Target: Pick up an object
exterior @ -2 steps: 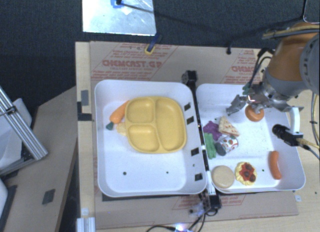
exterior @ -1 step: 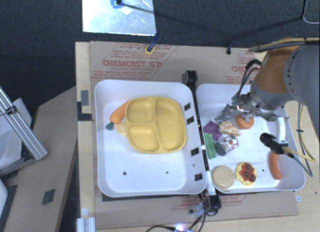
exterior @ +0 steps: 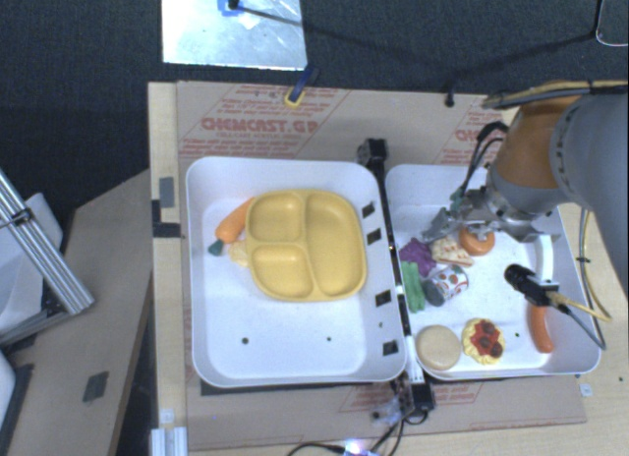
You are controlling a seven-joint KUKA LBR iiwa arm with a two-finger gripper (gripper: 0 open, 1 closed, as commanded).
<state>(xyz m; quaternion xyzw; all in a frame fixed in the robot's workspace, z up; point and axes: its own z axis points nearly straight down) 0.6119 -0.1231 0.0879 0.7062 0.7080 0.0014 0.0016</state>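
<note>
From above I see two white bins side by side on a bench. The grey arm point(exterior: 580, 149) comes in from the right, over the far right corner of the right bin point(exterior: 418, 181). Its gripper point(exterior: 444, 225) sits low in the upper middle of that bin. I cannot tell whether it is spread or closed on anything.

The nearest pieces crowd just below the gripper. A pale toast slice point(exterior: 452, 250) is just beside the tip, an orange round piece point(exterior: 479, 242) is to the slice's right, and a purple piece point(exterior: 418, 253) lies to its left, near the rim shared with the other bin. Below them, a spotted cup point(exterior: 450, 283) lies beside a green piece point(exterior: 416, 294) that hugs that same rim. Along the near edge are a tan bun point(exterior: 439, 347), a red-topped disc point(exterior: 483, 340) and a sausage point(exterior: 539, 328), which is close to the right wall. The free floor in this bin is the far left corner, above the gripper.

The left bin point(exterior: 201, 277) holds a yellow divided plate point(exterior: 300, 245) in its centre, with a carrot point(exterior: 234, 220) touching the plate's left edge. A wide bare strip runs along its near side.
</note>
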